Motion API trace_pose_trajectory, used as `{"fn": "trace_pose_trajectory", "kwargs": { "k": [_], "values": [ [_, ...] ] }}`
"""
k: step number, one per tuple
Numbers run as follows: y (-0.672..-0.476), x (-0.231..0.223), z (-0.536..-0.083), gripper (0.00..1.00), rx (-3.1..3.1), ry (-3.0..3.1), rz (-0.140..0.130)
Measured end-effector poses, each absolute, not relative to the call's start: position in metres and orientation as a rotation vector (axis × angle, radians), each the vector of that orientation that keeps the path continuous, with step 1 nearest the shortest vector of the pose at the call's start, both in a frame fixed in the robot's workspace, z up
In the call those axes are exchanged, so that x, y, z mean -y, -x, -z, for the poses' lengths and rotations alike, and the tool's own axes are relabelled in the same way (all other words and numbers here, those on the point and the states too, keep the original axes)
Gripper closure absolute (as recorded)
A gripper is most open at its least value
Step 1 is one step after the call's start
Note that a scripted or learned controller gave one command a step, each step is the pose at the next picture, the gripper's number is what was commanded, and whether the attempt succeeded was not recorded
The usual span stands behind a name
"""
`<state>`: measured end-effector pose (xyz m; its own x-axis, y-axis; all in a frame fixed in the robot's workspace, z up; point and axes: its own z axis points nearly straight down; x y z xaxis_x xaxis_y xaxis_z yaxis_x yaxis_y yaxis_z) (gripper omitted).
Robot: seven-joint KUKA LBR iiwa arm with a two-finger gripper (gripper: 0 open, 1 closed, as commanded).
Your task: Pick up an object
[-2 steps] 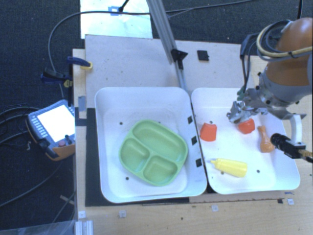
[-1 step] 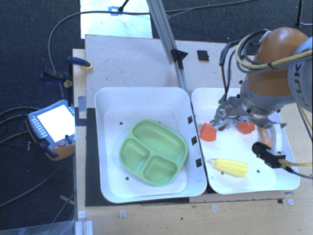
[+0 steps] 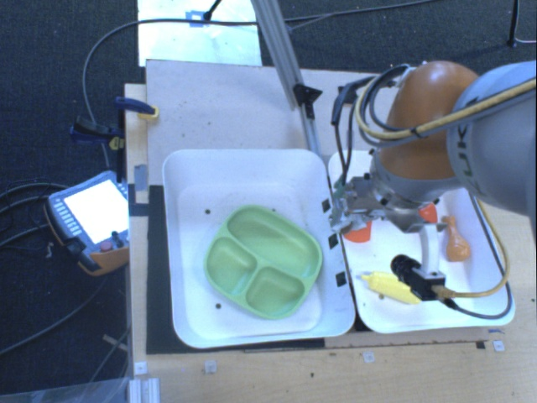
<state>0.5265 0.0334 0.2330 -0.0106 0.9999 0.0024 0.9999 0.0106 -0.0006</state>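
arm low over the right bin, grip unclear

at the near edge of the right bin (image 3: pixel 419 327) lies a small yellow thing (image 3: pixel 384 285), close to the near left corner. in the left bin (image 3: pixel 180 309) a green divided plate (image 3: pixel 264 261) sits by itself, about mid-floor. just past the yellow thing the gripper (image 3: pixel 346 212) hangs at the right bin's left wall; whether it is clenched, released or grasping something i cannot tell. a red-orange piece (image 3: pixel 358 232) shows right beside it, and an orange pear-shaped thing (image 3: pixel 456 242) lies toward the right wall. the grey arm (image 3: pixel 495 141) and its orange band (image 3: pixel 428 99) cover the bin's far half. beyond, the bench (image 3: pixel 218 107) is bare pale board with a blue clamp (image 3: pixel 134 106) on its left edge and a slanting metal pole (image 3: pixel 281 49). a lit handheld screen (image 3: pixel 88 217) rests on the dark carpet (image 3: pixel 50 57).
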Motion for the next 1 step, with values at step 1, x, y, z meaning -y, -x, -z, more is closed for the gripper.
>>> {"fn": "trace_pose_trajectory", "kwargs": {
  "k": [1],
  "values": [
    [-0.5243, -0.0869, -0.2182, 1.00, 2.231, 2.209, 0.001]
  ]
}}
